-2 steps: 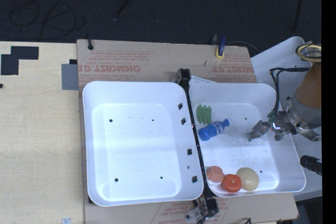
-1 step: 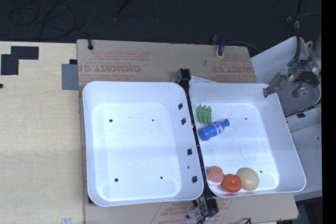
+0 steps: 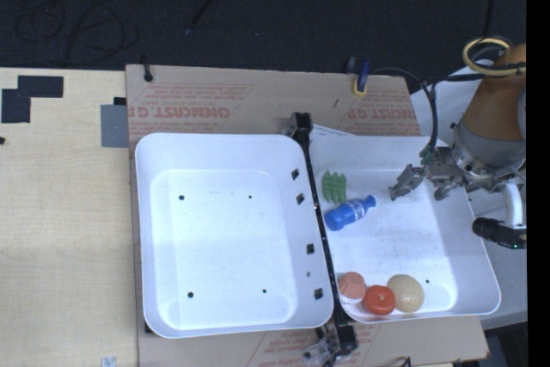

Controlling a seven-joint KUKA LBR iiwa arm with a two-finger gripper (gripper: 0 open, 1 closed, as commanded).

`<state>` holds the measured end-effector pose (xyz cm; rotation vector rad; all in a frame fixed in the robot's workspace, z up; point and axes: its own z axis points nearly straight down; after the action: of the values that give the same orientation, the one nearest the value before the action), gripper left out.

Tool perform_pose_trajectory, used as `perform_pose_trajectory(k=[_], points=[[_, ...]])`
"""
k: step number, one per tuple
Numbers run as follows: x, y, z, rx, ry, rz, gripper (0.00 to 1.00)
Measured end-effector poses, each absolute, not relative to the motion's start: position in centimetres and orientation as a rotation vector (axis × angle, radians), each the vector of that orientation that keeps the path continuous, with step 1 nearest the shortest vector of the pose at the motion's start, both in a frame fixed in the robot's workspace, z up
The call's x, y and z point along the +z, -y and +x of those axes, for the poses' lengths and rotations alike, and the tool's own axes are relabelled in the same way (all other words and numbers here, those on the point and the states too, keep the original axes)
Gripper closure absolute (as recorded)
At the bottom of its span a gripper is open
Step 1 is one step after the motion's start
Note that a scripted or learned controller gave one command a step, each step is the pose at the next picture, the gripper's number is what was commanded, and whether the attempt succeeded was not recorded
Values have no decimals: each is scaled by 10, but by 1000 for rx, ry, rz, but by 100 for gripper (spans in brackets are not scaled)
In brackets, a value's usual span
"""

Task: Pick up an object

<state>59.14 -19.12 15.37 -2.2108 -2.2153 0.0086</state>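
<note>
— Where is the gripper now?

— Over the right bin, near its far right side. Its fingers are apart, with nothing between them.

— And the objects?

— A blue bottle lies to its left, just beside a green piece. Near the front wall are a pink thing, a red ball and a beige ball, close together. The left bin stands beside it on the counter.
</note>
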Motion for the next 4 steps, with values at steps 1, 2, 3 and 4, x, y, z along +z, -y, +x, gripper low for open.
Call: perform_pose_trajectory(k=[1, 2, 3, 4], points=[[185, 215, 527, 5, 2214, -2222, 0], [139, 213, 626, -3, 2230, -2220, 0], [216, 214, 646, -4, 2228, -2223, 0], [99, 208, 588, 10, 2212, -2214, 0]])
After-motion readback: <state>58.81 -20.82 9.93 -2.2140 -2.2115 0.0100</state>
